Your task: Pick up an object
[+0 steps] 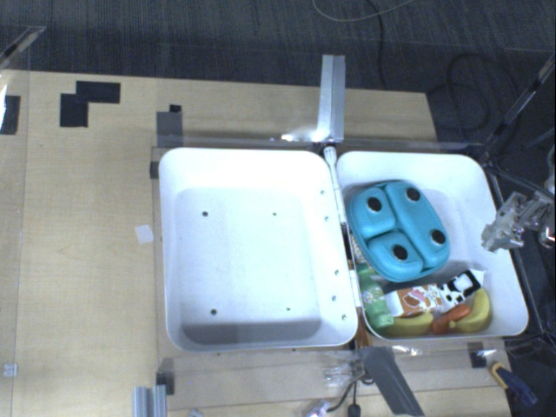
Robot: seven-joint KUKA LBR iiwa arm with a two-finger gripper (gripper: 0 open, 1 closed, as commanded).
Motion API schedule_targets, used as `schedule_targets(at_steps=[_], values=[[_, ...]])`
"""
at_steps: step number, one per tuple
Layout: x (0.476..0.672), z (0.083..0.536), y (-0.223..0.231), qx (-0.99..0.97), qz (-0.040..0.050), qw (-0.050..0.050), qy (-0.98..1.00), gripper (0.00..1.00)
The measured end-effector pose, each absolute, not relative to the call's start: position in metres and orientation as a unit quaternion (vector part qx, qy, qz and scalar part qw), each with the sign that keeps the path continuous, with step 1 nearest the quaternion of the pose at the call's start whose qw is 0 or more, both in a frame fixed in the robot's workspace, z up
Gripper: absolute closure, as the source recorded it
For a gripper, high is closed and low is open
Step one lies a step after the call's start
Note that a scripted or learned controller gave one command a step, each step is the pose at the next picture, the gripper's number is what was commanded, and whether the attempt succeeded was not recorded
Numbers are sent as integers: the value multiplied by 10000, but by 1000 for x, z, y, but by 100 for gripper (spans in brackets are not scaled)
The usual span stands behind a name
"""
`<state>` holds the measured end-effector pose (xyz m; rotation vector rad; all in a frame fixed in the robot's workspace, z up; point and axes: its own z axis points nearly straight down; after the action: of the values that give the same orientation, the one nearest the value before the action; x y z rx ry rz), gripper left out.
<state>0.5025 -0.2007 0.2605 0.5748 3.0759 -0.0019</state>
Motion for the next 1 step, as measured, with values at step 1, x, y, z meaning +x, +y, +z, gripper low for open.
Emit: schedule_targets(at_steps=[1], values=[[490,242,-206,1370,-10,54,9906,100]])
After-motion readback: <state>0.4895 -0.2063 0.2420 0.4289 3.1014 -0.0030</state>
